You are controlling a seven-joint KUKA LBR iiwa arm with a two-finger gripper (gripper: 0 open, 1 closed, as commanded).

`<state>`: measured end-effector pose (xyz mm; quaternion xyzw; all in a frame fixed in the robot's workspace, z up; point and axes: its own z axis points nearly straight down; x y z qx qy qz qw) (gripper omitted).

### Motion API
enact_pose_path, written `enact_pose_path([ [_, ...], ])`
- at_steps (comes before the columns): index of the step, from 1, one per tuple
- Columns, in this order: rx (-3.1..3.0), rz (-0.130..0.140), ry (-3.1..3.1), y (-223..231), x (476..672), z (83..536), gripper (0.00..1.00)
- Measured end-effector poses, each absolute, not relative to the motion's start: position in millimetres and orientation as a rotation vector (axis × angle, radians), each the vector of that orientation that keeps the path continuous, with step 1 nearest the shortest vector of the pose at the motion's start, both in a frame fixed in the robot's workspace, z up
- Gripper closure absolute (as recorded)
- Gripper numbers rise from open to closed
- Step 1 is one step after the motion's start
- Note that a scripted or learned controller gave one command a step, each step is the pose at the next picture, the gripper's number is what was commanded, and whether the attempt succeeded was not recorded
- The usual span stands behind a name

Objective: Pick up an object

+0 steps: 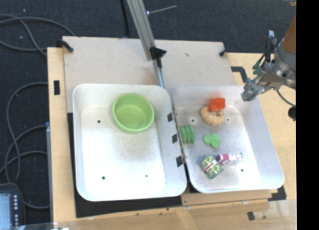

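Note:
The right bin (259, 144) holds several small things. A red block (217, 104) rests against a tan, curled pastry-like piece (212, 117). A green ridged piece (187, 134) lies by the bin's left wall, and a small green leaf-shaped piece (213, 140) sits near the middle. A crumpled green and pink packet (220, 163) lies toward the front. My gripper (248, 93) hangs over the bin's far right corner, to the right of the red block and apart from it. Nothing is visibly held in it.
In the left bin (89, 174) a light green bowl (133, 113) stands upright near the back. A metal pole (142, 22) slants up from the gap between the bins. The wooden bench (199, 64) stretches behind both bins.

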<state>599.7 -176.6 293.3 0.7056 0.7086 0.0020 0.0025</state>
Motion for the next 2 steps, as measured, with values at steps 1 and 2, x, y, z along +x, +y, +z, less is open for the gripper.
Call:
enact_pose_path([
  [1,2.214,0.002,2.228,-133,599.7,292,1.00],
  [2,2.215,-0.002,2.226,-87,606.9,276,1.00],
])
